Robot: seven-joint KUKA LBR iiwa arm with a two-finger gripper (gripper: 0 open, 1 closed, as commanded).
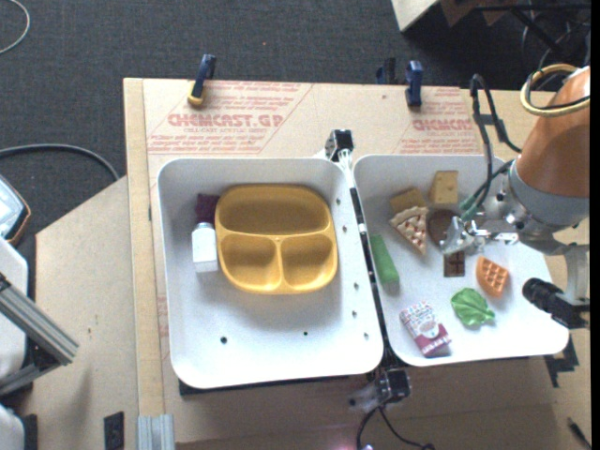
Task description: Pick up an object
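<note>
Brown object (pixel 455 264) half-hidden beneath gripper (pixel 452 237)

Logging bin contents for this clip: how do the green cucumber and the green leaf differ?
The cucumber is long and straight; the leaf is short, flat and ragged-edged. The cucumber lies along the right bin's left wall; the leaf sits nearer its right side, just below the waffle. Both are green and share that bin.
</note>
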